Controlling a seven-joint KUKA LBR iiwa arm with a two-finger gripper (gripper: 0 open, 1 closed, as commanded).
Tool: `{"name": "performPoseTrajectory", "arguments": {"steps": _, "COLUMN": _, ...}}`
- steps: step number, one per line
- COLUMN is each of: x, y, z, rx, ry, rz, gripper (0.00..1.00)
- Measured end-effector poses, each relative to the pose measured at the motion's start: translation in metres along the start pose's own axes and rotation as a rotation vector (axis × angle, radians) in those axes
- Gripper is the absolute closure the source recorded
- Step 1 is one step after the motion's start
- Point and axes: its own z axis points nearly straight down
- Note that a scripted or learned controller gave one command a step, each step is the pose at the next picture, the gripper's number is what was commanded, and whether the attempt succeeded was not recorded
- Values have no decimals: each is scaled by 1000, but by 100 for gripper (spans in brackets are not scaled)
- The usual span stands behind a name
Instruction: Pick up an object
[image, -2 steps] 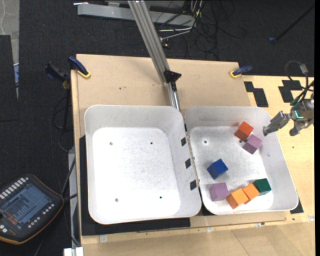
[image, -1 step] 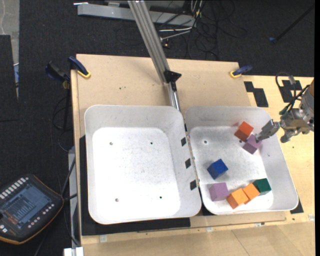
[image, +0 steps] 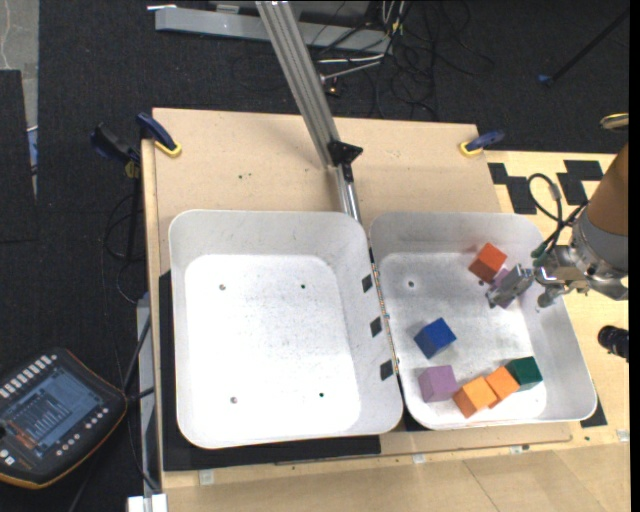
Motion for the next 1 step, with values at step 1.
{"name": "performPoseTrajectory", "arguments": {"steps": 1, "x": 0, "y": -5, "z": 64, "rx": 0, "ry": 0, "rz": 0, "gripper": 0}}
